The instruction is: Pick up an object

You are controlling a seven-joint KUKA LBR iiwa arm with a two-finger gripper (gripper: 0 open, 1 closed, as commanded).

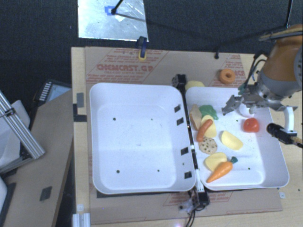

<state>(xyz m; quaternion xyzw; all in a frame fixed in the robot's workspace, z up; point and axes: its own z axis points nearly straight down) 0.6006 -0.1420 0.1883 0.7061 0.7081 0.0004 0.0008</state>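
The right bin (pixel 272 171) holds several toy foods. A red tomato (pixel 251 125) lies near its right side, a yellow wedge (pixel 231 140) at its middle, and an orange carrot (pixel 220 170) near the front. Along the left wall lie a cookie (pixel 208 146), a red-orange sausage shape (pixel 204 129), a green piece (pixel 207 111) and a bread slice (pixel 194 117). My gripper (pixel 237 104) hangs over the back of this bin, up and left of the tomato and right of the green piece. Something small and white (pixel 245 111) shows just beneath it.
The left bin (pixel 137 136) lies beside the right one, with a black-clipped divider (pixel 187 136) between them. A donut (pixel 227 75) sits on the cardboard behind the right bin, and a yellow piece (pixel 194 84) rests at that bin's back left corner.
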